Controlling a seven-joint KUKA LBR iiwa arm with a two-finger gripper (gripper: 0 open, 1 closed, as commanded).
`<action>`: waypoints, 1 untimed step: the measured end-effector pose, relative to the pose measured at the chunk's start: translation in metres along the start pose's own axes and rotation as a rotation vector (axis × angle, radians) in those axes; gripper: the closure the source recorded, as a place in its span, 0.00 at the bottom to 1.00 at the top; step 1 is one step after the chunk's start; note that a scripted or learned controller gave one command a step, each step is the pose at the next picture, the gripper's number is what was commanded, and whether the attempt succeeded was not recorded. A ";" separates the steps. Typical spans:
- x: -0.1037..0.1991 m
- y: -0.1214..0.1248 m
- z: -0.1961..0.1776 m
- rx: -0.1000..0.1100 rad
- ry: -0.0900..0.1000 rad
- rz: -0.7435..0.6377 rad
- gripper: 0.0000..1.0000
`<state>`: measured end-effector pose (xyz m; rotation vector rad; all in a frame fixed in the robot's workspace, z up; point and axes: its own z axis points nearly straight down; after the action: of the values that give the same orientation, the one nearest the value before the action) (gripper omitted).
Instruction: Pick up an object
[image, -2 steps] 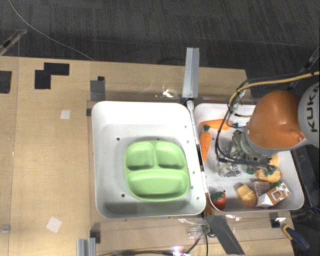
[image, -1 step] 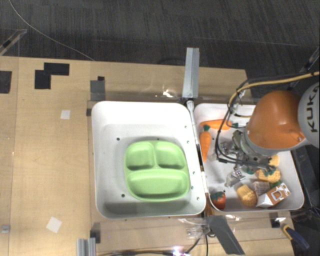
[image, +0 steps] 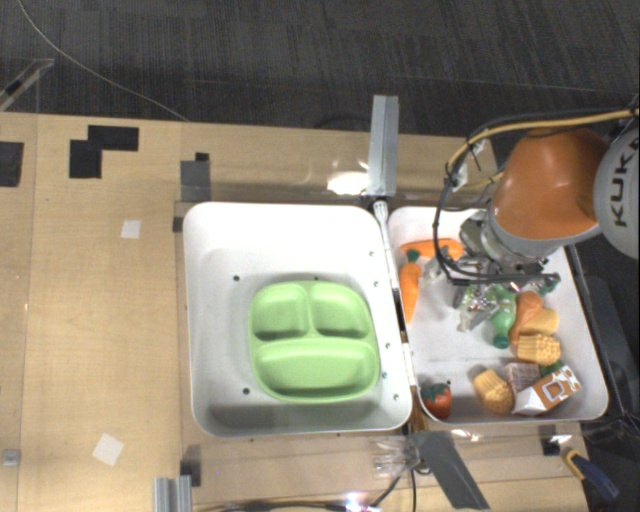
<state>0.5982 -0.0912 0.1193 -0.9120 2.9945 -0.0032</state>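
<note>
Pale wooden counter, two white bins. Jaws, state unclear, over small green plastic toy: probably light, stiff, slippery; grip mid-body.

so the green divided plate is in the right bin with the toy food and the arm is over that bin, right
Not quite. The camera view shows the green divided plate alone in the left bin. The toy food, such as the carrot and the corn, lies in the right bin, and the arm is over that right bin.
</note>
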 end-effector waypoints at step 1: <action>0.017 -0.006 0.029 0.003 -0.004 0.009 0.00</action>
<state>0.5880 -0.1060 0.0901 -0.8968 2.9941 -0.0064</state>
